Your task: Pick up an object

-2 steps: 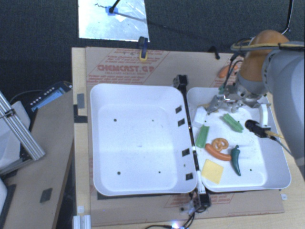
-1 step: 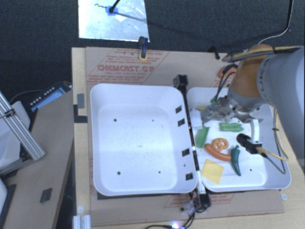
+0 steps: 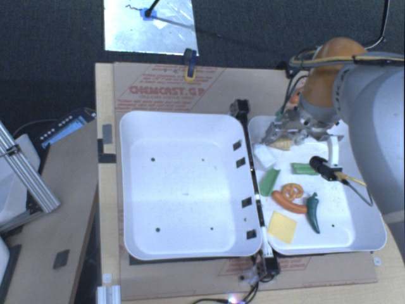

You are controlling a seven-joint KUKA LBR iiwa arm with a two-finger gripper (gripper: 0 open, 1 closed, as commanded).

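Camera view looks down on the gripper [image 3: 283, 133], low in the right bin [image 3: 361, 240]. It sits above the pretzel [image 3: 292, 190] in the picture and well apart from it, right over a pale tan piece [image 3: 284, 145] that seems the likeliest thing to lift. The wrist's metal hides the contact, so I cannot tell whether the claw is open, closed, or pinching the tan piece; nothing shows it held. Taking the step in hand to be the grasp itself, I judge the task barely begun. To do it well, the claw should straddle the tan piece across its narrower side, come down until it nearly meets the bin floor, and close only then. The piece looks low and perhaps soft, so a shallow close may skid over its top. The bin's wall runs just beyond the tan piece on the side away from the pretzel, so a straight-down approach is safer than a slanted one that might catch the rim. The neighbours should give little trouble: a green bar [image 3: 304, 168] lies just up and right of the pretzel, a green pod [image 3: 269, 181] just left of it, an orange sausage [image 3: 288, 202] touching or nearly touching its lower edge, a dark green pepper [image 3: 313, 213] down and right, and a yellow square [image 3: 282, 227] further below. Once closed, lift straight and slowly, and confirm the piece rises with the claw before carrying it off.
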